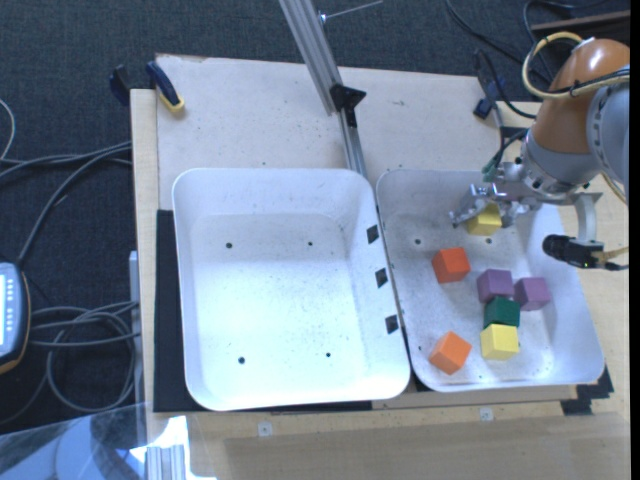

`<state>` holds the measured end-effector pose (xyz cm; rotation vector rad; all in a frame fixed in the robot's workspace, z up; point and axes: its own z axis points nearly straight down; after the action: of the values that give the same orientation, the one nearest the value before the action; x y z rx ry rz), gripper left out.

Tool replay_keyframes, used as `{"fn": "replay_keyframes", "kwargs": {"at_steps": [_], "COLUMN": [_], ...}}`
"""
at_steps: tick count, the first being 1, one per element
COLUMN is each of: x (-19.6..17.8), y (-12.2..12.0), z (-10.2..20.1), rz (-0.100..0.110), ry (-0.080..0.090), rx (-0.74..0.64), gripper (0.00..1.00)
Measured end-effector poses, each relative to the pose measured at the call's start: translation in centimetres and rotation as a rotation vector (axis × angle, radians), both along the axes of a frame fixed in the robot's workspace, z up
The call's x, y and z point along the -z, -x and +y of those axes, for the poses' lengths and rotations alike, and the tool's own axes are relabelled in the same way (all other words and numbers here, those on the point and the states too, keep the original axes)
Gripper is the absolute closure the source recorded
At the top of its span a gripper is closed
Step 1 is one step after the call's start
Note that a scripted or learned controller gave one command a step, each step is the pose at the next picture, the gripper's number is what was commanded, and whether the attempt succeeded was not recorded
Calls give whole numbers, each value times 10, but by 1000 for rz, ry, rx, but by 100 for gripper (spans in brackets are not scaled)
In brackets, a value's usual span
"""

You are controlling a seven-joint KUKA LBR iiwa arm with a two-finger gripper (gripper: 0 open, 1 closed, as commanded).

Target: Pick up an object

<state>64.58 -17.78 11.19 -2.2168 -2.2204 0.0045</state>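
Observation:
My gripper (489, 208) hangs over the back of the right bin (420, 193), at the end of the grey arm with the orange band (590, 68). A small yellow block (487, 223) sits right under the gripper, its top edge partly covered by it. I cannot tell whether the block is gripped or resting on the bin floor. Further forward in the same bin lie a red-orange cube (451, 264), two purple cubes (494, 284) (533, 291), a green cube (502, 312), a second yellow cube (499, 341) and an orange cube (450, 352).
The left bin (270, 180) stands beside the right one, their rims meeting at a row of black clips (381, 278). A slanted metal rail (312, 38) crosses the bench behind the bins. Cables trail at the arm's side (575, 251).

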Motion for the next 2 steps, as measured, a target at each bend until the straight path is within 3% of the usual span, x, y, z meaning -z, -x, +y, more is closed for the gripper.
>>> {"fn": "replay_keyframes", "kwargs": {"at_steps": [1,2], "x": [13,0], "y": [0,-1], "z": [0,1], "rz": [-3,-6], "ry": [1,2], "rx": [0,-1], "gripper": [0,100]}}
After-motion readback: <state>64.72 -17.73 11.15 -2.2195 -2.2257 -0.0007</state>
